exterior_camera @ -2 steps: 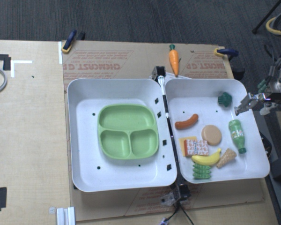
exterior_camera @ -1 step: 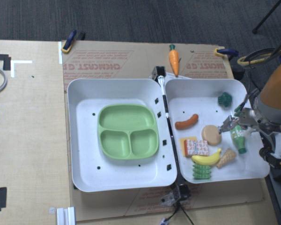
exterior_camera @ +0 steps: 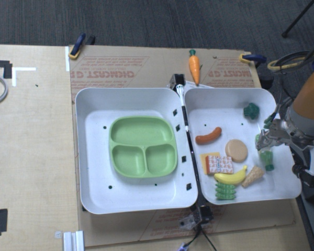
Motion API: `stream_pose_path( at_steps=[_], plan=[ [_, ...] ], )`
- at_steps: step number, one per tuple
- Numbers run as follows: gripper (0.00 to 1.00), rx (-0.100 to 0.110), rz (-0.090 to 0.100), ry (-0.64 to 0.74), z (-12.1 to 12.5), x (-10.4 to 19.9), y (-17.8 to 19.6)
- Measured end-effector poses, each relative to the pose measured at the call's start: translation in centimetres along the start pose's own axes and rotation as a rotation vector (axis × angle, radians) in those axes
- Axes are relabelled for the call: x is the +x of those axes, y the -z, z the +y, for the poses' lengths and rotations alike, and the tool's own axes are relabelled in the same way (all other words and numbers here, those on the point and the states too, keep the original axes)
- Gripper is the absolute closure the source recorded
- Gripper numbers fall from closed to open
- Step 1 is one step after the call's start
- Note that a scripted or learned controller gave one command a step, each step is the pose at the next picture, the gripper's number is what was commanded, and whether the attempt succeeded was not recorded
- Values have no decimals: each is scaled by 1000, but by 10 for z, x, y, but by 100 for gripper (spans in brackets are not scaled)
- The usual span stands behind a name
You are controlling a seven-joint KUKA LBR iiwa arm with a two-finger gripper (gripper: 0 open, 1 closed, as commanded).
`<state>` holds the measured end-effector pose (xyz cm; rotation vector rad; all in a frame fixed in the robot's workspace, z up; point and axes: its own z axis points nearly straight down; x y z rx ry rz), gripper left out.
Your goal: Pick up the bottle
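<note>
The tool (exterior_camera: 267,141) sits right over the green bottle (exterior_camera: 266,158) by the right bin's (exterior_camera: 282,190) right wall; can't tell its state. The bottle could easily squirt sideways against the wall or knock the cone (exterior_camera: 254,175).

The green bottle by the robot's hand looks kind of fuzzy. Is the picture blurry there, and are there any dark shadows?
In the camera view, the green bottle is small and soft-edged, partly covered by the gripper, so its details are hard to make out. In the same view the lighting is even: the right bin shows only faint shadows, and the green plate looks sharp, without glare.
</note>
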<state>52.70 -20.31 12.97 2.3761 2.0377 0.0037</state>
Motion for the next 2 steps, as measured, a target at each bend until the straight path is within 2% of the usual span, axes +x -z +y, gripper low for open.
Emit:
stream_pose_path(
  at_steps=[1,2],
  plan=[
    [100,12,5,-65,-59,54,-1],
    [100,12,3,-264,-57,51,100]
  ],
)
